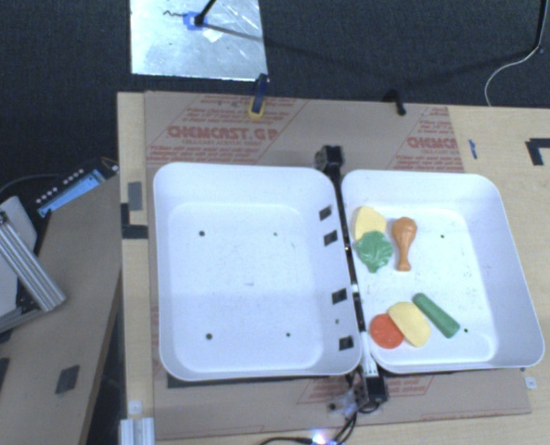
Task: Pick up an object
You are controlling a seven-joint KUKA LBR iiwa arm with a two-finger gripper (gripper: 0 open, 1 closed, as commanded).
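Drumstick toy [403, 241], orange-brown, is seen lying in the bin on the view's right [508, 213], in its upper half, with its thick end toward the far wall, and it is judged the cleanest target on offer. Just beside it, on the side of the divider, a green leafy piece [375, 251] is found, pressed against a pale yellow piece [368, 221] above it; those two are touching, so a grasp there is likely to be fouled. Lower down, a red round piece [385, 332], a yellow oblong [410, 324] and a green stick [437, 314] are packed together in a row, touching or very nearly so. The state of the jaws cannot be told from this view, so no grasp is claimed. For the step in hand, a descent straight over the drumstick's narrow shaft is advised, with the jaws spread across its short axis, so that one side is kept out of the leafy piece and the other is dropped onto bare bin floor. The closing should be made low, near the floor, since a rounded plastic shape is liable to be squeezed out upward. The bin on the view's left [247, 171] and the counter [534, 128] are left out of the play.
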